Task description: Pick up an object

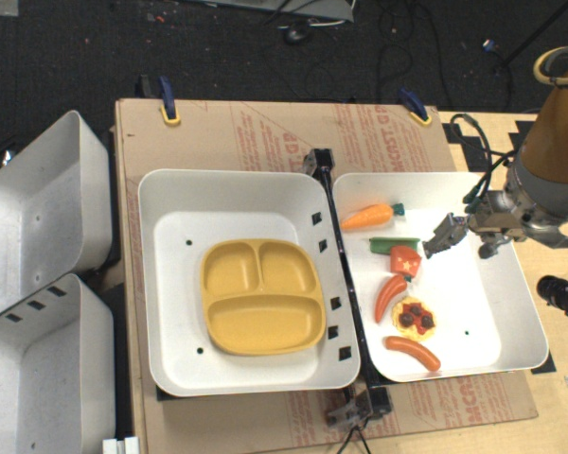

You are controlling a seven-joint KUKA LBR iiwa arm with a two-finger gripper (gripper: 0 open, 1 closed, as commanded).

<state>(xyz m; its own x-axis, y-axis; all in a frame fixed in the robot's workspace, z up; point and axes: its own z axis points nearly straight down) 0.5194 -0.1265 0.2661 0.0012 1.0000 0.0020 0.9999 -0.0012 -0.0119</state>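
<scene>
A yellow divided plate (262, 296) lies in the left bin (161, 253). To its right, the right bin (492, 320) holds a toy carrot (367, 218), a green piece (393, 245), a strawberry (405, 262), two sausages (390, 296) and a small tart (415, 318). Further right, the claw (445, 235) hovers above that bin with nothing in it; whether it is released or clenched I cannot tell. No grasp is made yet: descent, closing and lifting all remain.

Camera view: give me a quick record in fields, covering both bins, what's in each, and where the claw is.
left bin: yellow divided plate
right bin: carrot, green piece, red piece, two sausages, small pizza
toys: grouped along the right bin's left side
claw: over the right bin, right of the carrot, holding nothing visible
arm: enters from the right
</scene>
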